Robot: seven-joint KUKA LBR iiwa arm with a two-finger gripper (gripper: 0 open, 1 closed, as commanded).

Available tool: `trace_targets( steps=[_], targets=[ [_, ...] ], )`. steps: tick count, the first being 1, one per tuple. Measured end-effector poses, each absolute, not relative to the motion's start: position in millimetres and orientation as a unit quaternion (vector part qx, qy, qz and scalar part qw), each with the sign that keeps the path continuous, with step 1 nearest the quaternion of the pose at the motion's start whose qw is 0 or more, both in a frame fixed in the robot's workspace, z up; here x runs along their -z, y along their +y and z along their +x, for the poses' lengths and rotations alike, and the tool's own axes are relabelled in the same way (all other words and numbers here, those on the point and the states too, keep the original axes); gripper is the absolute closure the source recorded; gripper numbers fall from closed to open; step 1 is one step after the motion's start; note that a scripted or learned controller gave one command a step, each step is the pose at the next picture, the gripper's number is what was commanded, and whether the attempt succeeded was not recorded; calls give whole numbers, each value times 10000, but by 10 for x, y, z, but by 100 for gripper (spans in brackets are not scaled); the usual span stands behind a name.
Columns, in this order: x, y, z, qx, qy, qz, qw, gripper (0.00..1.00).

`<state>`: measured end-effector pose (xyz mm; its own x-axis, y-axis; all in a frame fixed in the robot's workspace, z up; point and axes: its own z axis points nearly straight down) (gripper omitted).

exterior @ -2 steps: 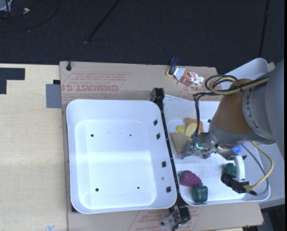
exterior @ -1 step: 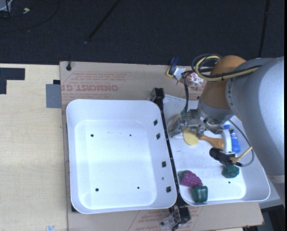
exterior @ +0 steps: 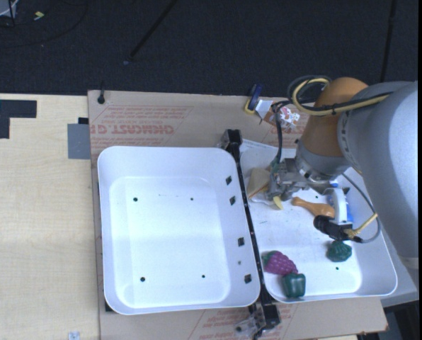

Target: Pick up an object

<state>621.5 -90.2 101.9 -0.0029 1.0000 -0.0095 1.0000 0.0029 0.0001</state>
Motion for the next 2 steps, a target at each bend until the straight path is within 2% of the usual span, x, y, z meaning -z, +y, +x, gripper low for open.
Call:
trace_targets(
  steps=[1,2],
  targets=[
    [-953,-931,5644,-60,7070,7071,96,100],
    [-1948,-138,6410,-59,7106,7036,41,100]
  ],
)
